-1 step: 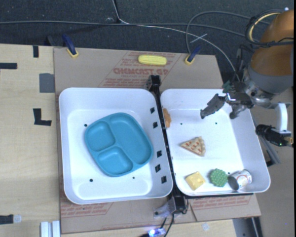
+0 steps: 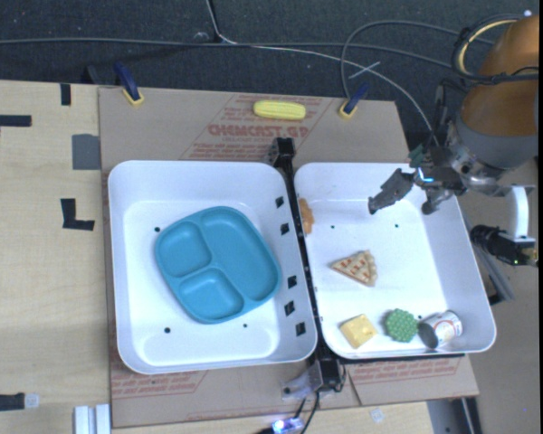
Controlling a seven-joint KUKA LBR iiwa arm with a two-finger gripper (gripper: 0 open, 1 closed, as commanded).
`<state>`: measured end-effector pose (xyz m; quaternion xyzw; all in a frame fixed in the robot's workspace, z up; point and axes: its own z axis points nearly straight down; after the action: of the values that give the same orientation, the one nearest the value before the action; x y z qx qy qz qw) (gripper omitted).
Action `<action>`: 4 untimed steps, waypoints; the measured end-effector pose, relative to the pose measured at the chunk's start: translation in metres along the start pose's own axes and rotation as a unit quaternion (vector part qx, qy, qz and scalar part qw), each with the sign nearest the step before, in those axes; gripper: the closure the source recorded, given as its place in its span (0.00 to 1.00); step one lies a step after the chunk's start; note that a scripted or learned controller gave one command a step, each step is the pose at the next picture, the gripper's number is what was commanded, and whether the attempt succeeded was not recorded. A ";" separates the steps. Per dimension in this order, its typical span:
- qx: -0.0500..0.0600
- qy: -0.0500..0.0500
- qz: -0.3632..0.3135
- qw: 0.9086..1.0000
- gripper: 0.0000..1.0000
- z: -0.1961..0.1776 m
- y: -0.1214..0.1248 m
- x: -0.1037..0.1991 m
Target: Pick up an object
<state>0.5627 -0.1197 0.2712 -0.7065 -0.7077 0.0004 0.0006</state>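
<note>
Nothing has been picked up. The claw [image 2: 405,193] hangs over the upper right part of the right bin [image 2: 462,269], its two dark fingers spread wide with nothing between them.

Candidate objects lie lower in that bin: a waffle-patterned pizza slice [image 2: 356,268] near the middle, and along the bottom edge a yellow block [image 2: 357,331], a green knobbly piece [image 2: 400,325] and a small can [image 2: 441,329] on its side, close together. A small orange item [image 2: 304,215] sits against the left wall of the bin.

The left bin [image 2: 131,242] holds a blue divided plate [image 2: 217,262]. A yellow corn cob [image 2: 279,110] rests on the table above the bins.

The whole descent, closing and lift remain. The bottom-row items crowd each other and the rim; the pizza slice stands clear.
</note>
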 end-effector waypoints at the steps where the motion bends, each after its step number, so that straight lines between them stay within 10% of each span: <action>1: 0.002 0.000 0.001 1.000 0.00 0.047 -0.006 -0.006; 3: 0.002 0.000 0.001 1.000 0.00 0.151 -0.016 -0.012; 4: 0.001 0.000 0.000 1.000 1.00 0.139 -0.015 -0.011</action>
<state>0.5474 -0.1305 0.1324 -0.7063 -0.7079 0.0009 0.0013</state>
